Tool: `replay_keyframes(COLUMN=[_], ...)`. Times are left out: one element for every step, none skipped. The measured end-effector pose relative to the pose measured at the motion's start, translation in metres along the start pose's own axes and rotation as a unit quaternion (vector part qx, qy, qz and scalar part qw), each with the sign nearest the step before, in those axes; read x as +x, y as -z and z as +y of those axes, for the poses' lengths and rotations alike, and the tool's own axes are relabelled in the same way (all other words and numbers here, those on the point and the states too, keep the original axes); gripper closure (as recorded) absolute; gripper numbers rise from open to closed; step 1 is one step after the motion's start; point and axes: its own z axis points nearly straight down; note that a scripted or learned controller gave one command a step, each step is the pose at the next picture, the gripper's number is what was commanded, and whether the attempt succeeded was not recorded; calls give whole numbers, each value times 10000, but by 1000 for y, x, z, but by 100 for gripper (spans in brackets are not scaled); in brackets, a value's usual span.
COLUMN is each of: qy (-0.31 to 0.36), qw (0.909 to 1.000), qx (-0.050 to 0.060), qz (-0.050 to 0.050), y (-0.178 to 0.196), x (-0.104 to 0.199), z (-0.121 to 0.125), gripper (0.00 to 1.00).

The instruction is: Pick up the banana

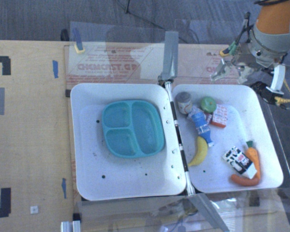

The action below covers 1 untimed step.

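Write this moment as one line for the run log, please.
tool: above right bin's far edge | banana: lying in right bin, untouched | blue bottle: touching banana's top | pick: not begun

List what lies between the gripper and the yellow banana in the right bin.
In the camera view, between the gripper and the yellow banana lie a green round lid, a red-and-white packet and a blue bottle.

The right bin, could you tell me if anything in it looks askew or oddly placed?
Nothing is spilled or broken. The banana lies against the right bin's left wall, a blue bottle touching its top end. The other items lie loosely scattered.
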Motion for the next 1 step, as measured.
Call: replay_keyframes(qy=[563], qw=[9984], qx=[1], qz=[1], y=[-92], x=[21], z=[-61], gripper=[0])
